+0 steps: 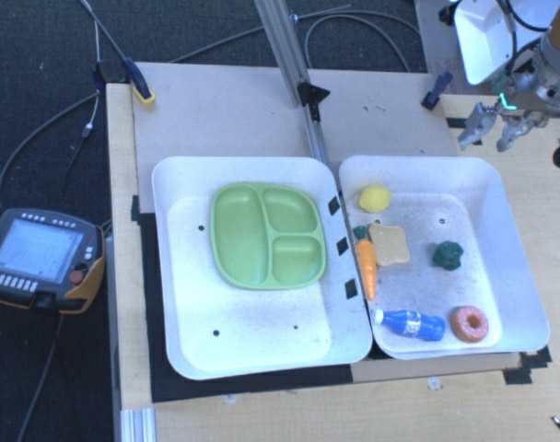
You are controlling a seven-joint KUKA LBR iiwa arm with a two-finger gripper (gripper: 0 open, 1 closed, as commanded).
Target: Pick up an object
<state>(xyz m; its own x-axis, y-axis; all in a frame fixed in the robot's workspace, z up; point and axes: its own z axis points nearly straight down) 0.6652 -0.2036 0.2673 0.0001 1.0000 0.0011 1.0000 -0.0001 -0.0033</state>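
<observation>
The right bin (501, 201) holds a yellow lemon (375, 199), a tan toast slice (389, 245), an orange carrot (366, 266), a dark green broccoli (449, 255), a blue bottle (412, 324) and a pink donut (470, 322). My gripper (495, 129) hangs at the upper right, beyond the bin's far rim and above the bench. It is open, with nothing between its fingers. It stands well away from all the objects.
The left bin (183, 339) carries a green divided plate (268, 235). A slanted metal pole (285, 35) comes down to the gap between the bins. A teach pendant (40, 261) and cables lie off the bench to the left. Blue clamps (137, 83) grip the board's far edge.
</observation>
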